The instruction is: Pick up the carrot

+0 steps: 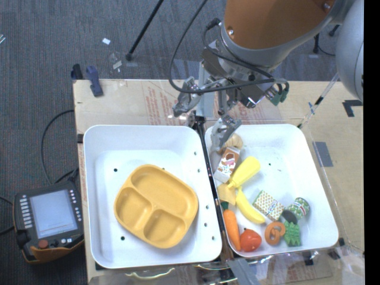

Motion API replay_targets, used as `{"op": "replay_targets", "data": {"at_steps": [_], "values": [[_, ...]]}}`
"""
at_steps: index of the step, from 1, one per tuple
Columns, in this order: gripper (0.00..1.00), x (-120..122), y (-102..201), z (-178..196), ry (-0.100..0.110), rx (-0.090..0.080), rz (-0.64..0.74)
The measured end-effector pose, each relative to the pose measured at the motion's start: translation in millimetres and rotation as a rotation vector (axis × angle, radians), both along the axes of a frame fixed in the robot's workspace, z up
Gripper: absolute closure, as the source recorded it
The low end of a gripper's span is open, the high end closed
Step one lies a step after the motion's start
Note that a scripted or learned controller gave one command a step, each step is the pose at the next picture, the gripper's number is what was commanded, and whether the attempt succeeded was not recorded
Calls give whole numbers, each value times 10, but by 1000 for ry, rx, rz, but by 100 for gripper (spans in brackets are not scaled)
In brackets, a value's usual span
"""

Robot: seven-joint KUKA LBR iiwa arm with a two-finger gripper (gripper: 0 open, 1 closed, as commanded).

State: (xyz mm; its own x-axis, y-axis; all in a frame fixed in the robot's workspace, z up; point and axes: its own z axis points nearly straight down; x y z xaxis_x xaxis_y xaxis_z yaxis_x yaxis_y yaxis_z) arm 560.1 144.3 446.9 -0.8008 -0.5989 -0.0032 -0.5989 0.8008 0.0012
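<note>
From above, the gripper [208,114] hangs over the gap between the two bins, at their far edge, with its fingers spread apart and nothing between them. One finger [184,103] sits over the far right corner of the left bin [95,159] and the other over the far left corner of the right bin [309,159]. The carrot [232,229] lies in the right bin against its left wall, close to the near left corner, well apart from the gripper. A red pepper [250,240] touches its near end, and a banana [248,206] lies just to its right. A yellow divided plate [156,205] rests in the middle of the left bin.
</note>
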Motion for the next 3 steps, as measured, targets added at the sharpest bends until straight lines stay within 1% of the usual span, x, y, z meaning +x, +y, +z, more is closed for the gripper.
{"op": "replay_targets", "data": {"at_steps": [1, 2, 3], "values": [[0, 0, 0, 0, 0, 0, 0], [0, 33, -1035, -32, 0, -2, -91], [0, 32, -1020, -32, 1, -1, -89]]}}
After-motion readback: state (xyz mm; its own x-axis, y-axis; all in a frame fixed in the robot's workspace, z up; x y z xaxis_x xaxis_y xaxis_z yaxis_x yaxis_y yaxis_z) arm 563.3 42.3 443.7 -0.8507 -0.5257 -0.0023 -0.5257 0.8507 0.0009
